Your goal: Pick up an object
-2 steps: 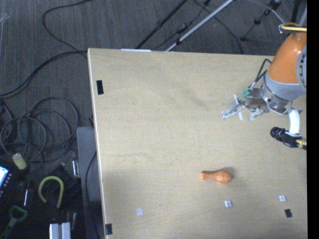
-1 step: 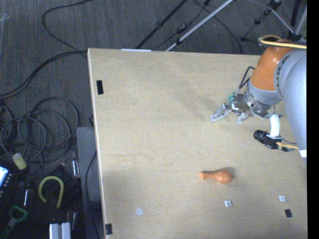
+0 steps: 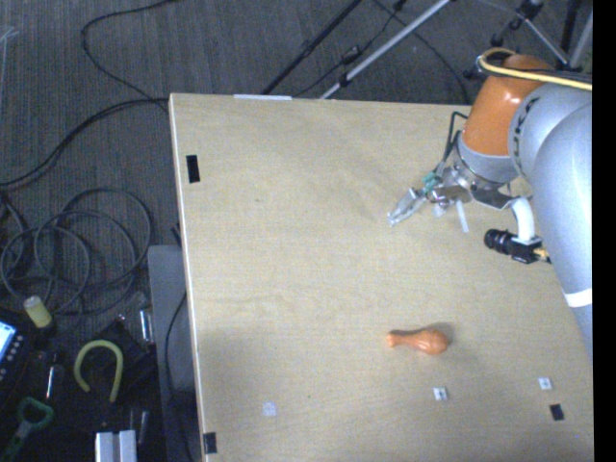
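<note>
One orange object [image 3: 420, 340] (pear-like) well below claw [image 3: 409, 207]

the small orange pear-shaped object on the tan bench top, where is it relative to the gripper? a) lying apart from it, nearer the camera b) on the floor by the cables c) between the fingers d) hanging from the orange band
a: the small orange pear-shaped object lies on the tan bench top, well apart from the gripper and lower in the camera view.

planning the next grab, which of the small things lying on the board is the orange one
The orange pear-shaped object, low on the wooden board, below the gripper. The others are tiny flat squares: white markers and black markers near the bottom edge.
</note>
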Controlling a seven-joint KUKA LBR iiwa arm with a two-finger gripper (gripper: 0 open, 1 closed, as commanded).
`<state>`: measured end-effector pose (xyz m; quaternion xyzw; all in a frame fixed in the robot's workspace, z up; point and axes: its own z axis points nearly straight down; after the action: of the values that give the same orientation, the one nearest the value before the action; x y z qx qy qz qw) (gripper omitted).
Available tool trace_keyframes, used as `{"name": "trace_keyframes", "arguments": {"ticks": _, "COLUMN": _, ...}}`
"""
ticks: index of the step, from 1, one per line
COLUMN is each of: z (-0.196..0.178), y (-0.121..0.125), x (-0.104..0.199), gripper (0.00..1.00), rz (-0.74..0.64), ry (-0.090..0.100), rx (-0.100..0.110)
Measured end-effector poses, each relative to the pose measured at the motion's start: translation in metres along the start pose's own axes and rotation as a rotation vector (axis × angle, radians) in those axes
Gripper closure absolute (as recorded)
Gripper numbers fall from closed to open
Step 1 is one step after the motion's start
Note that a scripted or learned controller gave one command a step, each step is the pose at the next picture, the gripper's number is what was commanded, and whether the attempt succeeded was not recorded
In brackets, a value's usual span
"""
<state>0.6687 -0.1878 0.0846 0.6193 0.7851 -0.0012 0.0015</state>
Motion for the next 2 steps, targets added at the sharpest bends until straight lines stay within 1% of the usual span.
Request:
{"name": "trace_keyframes", "arguments": {"ticks": 1, "z": 0.0005, "y": 0.0141, "x": 0.0603, "gripper": 0.0, "rz": -0.137, "ry": 0.003, "rx": 0.001}}
{"name": "trace_keyframes", "arguments": {"ticks": 2, "z": -0.0086, "y": 0.0146, "x": 0.0612, "gripper": 1.0, "rz": -0.137, "ry": 0.003, "rx": 0.0}}
